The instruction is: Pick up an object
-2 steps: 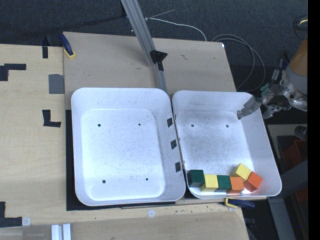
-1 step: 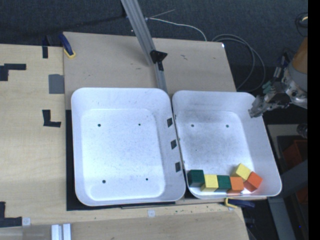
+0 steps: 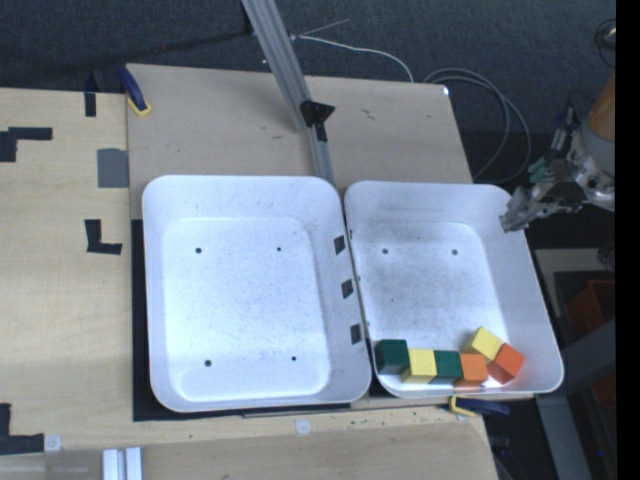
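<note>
Several small blocks lie in a row along the near wall of the right bin (image 3: 520, 268): a dark green block (image 3: 392, 354), a yellow block (image 3: 423, 364), a green one (image 3: 447, 366), an orange one (image 3: 472, 368), a second yellow block (image 3: 486, 343) and an orange-red block (image 3: 506, 362). My gripper (image 3: 516, 217) hangs at the right bin's far right rim, well away from the blocks, at the end of the arm that enters from the right edge. Nothing shows between its fingertips.
The left bin (image 3: 160, 268) lies beside the right one. A slanted metal pole (image 3: 280, 53) runs down from the top to the gap between the bins. Cables (image 3: 480, 93) trail on the bench behind the right bin.
</note>
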Motion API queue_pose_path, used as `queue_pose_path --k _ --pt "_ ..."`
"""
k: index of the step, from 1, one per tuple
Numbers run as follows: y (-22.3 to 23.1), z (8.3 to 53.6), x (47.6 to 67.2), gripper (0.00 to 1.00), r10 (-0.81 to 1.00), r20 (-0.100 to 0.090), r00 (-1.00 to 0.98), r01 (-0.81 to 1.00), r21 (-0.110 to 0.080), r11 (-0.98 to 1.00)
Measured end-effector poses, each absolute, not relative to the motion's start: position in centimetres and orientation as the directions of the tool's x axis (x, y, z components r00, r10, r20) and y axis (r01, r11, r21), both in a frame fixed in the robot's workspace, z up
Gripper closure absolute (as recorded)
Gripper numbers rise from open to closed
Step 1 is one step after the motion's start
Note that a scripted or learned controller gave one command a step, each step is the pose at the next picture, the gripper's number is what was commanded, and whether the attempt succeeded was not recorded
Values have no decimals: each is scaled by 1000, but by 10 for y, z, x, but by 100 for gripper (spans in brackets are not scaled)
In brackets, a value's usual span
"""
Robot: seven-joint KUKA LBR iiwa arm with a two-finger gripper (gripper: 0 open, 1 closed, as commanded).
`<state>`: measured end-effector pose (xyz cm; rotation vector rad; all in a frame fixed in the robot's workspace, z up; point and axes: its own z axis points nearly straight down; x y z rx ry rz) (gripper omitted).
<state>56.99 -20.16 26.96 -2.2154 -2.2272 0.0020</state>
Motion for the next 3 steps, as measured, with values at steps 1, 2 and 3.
queue_pose_path --k 1,2,3 --pt "-145 280 550 100 1000 3 -6 1000 -1 6" --pt "-147 289 550 100 1000 1 -3 1000 -2 3" --pt "-91 285 503 100 1000 2 -5 1000 -4 5"
